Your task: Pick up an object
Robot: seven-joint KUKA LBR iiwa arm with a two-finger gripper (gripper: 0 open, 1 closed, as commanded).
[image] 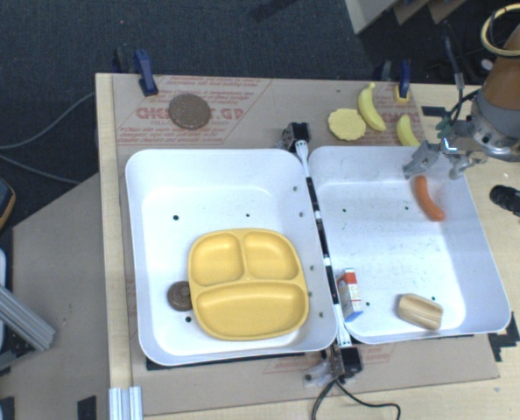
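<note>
Left bin [146, 234]: one yellow divided plate [245, 283], with a small brown disc [179, 297] touching its left edge.

Right bin [479, 261]: an orange sausage [430, 199] near the far right corner, a tan bread roll [418, 311] at the near side, a small red-and-white carton [350, 293] against the left wall.

Gripper [437, 156]: over the far right rim, just above the sausage, fingers spread, nothing between them.

Bench beyond the bins: two bananas [371, 108], a yellow wafer [347, 124], a brown cookie [189, 110].
</note>
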